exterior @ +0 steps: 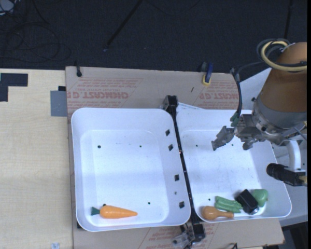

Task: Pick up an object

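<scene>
The grey arm with its orange band reaches in from the right, its two-finger gripper (233, 138) spread and holding nothing over the right white bin (207, 165). At that bin's near edge lie four things: a green plastic pod (227, 204), a black block (246, 201), a green rounded piece (260, 195) and an orange pear-shaped toy (215, 213). One orange plastic carrot (116, 212) lies in the left white bin (119, 139), near-left corner.

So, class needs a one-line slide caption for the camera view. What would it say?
Gripper above the right bin; carrot in the left bin.

The only readable text is red print on the cardboard sheet (125, 87) under the two bins, seen upside down and mirrored along its far edge, something like "CHEMCUZT GE" at the left and repeated partly at the right, with more unreadable red print at the near edge.
</scene>
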Robot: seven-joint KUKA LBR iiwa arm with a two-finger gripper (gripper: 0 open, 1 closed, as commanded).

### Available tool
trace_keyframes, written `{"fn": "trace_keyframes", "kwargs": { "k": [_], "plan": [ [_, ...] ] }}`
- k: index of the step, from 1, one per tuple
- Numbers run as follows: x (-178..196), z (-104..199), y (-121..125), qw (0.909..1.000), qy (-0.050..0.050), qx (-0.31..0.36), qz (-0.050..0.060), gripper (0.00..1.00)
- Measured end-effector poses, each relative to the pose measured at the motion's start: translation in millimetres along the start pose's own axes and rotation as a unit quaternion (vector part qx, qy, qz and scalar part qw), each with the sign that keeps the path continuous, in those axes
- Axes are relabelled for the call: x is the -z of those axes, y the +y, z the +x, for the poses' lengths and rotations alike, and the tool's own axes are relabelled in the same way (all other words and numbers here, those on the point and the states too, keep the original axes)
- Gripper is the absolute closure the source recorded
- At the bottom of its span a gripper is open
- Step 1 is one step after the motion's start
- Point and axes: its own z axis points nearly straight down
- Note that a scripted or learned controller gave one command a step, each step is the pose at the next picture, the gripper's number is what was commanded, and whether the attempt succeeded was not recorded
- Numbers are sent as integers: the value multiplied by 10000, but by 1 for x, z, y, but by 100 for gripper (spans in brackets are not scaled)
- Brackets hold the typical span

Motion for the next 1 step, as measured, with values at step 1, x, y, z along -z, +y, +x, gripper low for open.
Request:
{"fn": "trace_keyframes", "kwargs": {
  "k": [1],
  "plan": [
    [191, -80, -40, 9999, -40, -29, -99, 0]
  ]
}}
